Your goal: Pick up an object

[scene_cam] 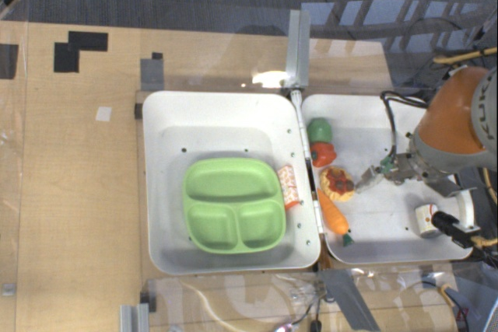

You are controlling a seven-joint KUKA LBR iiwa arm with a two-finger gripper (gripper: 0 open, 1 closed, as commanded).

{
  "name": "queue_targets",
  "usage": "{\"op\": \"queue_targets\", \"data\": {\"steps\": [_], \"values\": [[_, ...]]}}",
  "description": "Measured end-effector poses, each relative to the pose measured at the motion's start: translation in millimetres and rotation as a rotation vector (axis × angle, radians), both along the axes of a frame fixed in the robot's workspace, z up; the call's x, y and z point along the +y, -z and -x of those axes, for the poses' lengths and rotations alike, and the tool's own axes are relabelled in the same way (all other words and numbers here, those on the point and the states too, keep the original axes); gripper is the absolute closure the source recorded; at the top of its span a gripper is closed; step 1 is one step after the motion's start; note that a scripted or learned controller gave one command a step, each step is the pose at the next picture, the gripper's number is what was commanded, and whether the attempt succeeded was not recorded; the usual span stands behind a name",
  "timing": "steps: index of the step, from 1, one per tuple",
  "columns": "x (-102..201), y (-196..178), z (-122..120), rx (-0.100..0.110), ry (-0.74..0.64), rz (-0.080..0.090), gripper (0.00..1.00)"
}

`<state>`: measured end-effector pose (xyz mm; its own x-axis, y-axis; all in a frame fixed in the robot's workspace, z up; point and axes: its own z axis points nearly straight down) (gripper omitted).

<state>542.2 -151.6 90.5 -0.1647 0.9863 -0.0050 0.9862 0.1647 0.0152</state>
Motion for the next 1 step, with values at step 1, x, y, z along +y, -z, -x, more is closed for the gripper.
{"op": "queue_targets", "data": {"steps": [1], "values": [[-26.5, -38.8, -78.7, 0.008, 0.058, -0.001, 0.0]]}}
